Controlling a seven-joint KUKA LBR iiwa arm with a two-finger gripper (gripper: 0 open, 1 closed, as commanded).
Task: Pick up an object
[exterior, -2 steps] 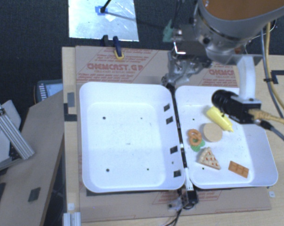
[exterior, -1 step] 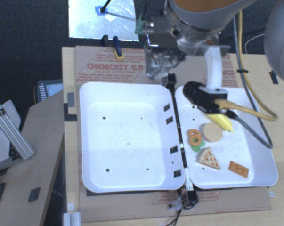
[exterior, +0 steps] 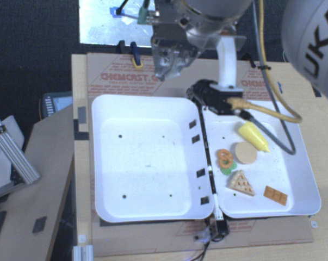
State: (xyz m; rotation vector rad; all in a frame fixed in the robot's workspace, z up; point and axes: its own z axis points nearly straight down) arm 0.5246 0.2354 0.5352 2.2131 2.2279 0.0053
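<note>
Overhead, the grey metal gripper [exterior: 172,64] hangs above the counter past the bins' far edge.
Whether its jaws are open I cannot tell. The pickable bits lie toward five o'clock from it, in the right-hand shallow white bin [exterior: 299,170]; nearest is the yellow plastic banana-shaped toy [exterior: 254,136], its long axis running ten to four.

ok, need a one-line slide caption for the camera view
KUKA arm's end effector raised above the bench behind two white bins; right bin holds five small toy food pieces, including a yellow one.
</note>
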